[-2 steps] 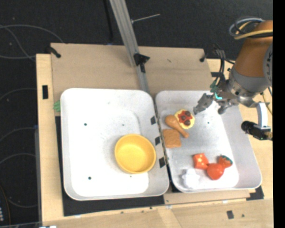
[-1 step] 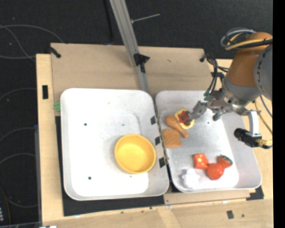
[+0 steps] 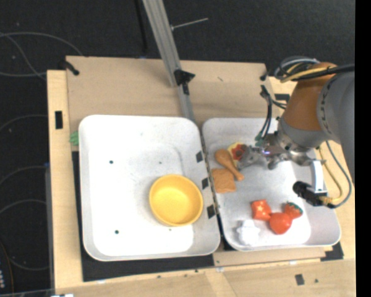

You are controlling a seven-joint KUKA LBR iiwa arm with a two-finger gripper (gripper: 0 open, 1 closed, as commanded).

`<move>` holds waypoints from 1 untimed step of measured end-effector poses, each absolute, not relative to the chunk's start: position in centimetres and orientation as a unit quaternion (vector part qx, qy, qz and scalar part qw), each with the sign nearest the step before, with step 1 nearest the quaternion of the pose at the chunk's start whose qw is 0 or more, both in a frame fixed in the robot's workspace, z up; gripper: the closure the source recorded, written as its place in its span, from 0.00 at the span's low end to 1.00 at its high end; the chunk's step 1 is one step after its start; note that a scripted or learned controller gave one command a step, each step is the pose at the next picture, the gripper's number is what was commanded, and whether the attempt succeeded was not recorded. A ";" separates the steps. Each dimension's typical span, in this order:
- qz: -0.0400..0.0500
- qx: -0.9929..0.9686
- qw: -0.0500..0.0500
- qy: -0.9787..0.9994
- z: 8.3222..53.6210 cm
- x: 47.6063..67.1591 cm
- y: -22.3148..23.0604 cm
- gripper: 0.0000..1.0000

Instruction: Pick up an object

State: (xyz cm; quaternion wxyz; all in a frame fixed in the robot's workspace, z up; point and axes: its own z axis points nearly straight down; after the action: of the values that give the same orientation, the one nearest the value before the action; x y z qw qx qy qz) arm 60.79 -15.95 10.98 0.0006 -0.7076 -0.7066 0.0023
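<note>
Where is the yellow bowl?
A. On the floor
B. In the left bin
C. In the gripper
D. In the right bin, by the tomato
B: the yellow bowl sits near the right edge of the left bin, apart from the toys in the right bin.

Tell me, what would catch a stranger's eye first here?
Probably the yellow bowl, bright against the left bin, near that bin's right edge. Next, the grey arm with its orange band reaching in from the right, its tool low over the right bin. There a red tomato and small toy foods lie scattered.
</note>
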 end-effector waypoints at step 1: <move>0.002 -0.708 -0.001 -0.706 10.1 60.8 -16.2 0.00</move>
State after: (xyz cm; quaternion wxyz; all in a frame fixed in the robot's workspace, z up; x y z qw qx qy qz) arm 60.78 -16.18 10.09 -0.0012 -0.7083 -0.7059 0.0018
